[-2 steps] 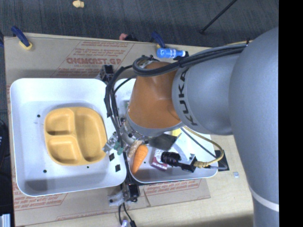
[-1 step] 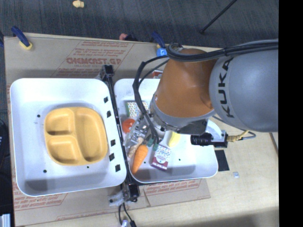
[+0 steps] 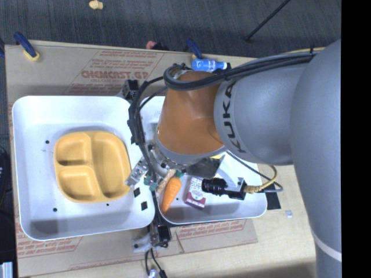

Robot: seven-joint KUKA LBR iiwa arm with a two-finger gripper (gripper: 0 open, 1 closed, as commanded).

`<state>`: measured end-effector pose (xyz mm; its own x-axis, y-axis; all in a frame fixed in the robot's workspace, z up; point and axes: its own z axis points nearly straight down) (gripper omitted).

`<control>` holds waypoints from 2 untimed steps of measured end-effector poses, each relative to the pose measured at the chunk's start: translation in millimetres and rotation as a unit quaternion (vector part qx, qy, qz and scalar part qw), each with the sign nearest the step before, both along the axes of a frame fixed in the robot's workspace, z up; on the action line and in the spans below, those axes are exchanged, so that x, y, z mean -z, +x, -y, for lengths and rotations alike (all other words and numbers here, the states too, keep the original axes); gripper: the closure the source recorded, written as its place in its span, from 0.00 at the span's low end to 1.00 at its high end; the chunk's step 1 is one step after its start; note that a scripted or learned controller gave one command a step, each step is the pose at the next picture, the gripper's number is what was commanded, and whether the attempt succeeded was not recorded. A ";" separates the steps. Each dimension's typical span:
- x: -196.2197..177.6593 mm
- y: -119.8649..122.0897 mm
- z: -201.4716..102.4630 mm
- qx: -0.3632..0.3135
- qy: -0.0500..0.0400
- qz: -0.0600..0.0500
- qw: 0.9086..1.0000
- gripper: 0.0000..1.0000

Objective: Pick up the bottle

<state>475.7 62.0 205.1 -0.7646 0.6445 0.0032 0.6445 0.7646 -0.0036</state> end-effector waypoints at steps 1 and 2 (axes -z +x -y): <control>-78.4 1.3 65.3 -0.012 0.000 0.003 1.000 1.00; -232.5 1.4 82.4 -0.172 0.000 0.004 0.985 1.00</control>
<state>477.1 -20.4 437.6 -0.9378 0.3471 -0.0046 0.3471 0.9378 0.0004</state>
